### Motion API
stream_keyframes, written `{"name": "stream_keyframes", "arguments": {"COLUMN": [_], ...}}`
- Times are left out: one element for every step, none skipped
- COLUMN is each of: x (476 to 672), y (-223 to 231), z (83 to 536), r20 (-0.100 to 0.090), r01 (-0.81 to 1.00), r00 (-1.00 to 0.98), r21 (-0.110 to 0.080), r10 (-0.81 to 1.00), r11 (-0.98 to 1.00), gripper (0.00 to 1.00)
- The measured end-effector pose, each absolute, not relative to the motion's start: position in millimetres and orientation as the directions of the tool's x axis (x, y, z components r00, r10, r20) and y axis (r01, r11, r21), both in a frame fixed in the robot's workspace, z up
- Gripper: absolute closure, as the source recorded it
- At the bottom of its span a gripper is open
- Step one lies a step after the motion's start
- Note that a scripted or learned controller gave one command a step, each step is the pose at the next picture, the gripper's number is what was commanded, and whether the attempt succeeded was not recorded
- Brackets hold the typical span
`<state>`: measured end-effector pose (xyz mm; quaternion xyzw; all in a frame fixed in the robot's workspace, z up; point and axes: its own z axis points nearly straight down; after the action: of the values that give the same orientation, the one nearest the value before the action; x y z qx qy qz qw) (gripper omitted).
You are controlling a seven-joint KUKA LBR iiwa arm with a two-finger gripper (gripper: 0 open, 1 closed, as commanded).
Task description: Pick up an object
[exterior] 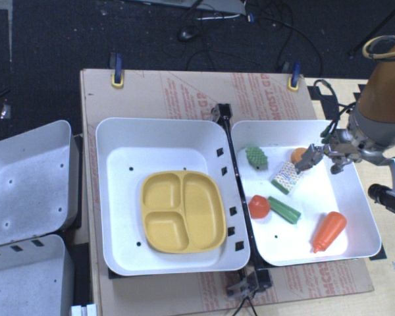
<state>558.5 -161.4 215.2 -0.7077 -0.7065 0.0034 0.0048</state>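
Your claw (311,158) hangs over the right bin (365,206), near its upper right part, and you cannot tell from this view how it is set or whether it grips anything. A small orange piece (298,155) sits just at its 9 o'clock, partly hidden. A speckled white block (286,175) lies just at its 7 o'clock. Farther off, the green cucumber (284,210) and red tomato (259,207) lie toward 7 o'clock, the orange carrot (328,231) near 5 o'clock.

Yellow divided tray (183,212): smooth glossy plastic. White bins (118,143): matt plastic. Worktop (158,94): printed brown cardboard, matt. Orange carrot (328,230): smooth plastic.
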Motion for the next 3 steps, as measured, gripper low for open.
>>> {"name": "stream_keyframes", "arguments": {"x": [561.3,554.5,554.5], "y": [-161.1,-161.0,-159.8], "z": [221.2,176.0,132.8], "r20": [0.0,0.001,0.001], "r01": [1.0,1.0,1.0], "r00": [-0.001,0.001,0.001], "r21": [-0.001,-0.004,-0.004], "r10": [1.0,1.0,1.0], "r11": [0.001,-0.001,-0.001], "gripper": [0.0,0.0,0.0]}}
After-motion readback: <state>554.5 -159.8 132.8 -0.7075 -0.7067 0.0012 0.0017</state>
